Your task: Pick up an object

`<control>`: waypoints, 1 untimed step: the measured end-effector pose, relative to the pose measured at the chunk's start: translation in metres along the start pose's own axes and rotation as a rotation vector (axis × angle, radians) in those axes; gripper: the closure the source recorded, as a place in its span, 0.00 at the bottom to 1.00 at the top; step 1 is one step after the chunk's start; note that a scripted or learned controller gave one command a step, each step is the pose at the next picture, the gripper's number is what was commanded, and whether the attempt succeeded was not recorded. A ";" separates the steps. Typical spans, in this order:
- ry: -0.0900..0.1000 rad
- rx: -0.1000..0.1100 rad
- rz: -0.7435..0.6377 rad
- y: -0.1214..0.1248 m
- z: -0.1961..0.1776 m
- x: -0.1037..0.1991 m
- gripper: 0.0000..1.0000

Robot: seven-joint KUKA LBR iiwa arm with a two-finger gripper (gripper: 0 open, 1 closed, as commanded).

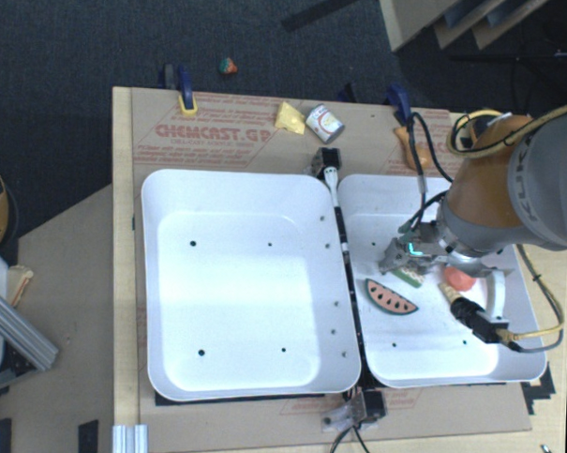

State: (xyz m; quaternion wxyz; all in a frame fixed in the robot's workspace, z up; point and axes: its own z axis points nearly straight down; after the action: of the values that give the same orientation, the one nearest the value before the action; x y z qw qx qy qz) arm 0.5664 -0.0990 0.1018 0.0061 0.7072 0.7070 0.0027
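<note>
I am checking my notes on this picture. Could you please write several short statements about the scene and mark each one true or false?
1. The watermelon-slice toy lies in the right white plastic bin. True.
2. The end effector is above the left white plastic bin. False: it is over the right bin.
3. The yellow wedge-shaped piece lies on the board outside both bins. True.
4. The watermelon-slice toy is held in the end effector. False: it lies on the bin floor, beside it.

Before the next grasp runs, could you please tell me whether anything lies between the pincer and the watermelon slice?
Nothing visible does. The pincer hangs just above and left of the watermelon slice in the right bin.
</note>
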 end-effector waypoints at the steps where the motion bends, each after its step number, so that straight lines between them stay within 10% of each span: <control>1: 0.000 0.006 0.000 0.031 0.014 0.003 0.00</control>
State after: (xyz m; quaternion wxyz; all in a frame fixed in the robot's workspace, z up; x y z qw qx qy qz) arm 0.5971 -0.0961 0.0877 0.0040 0.7071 0.7071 0.0008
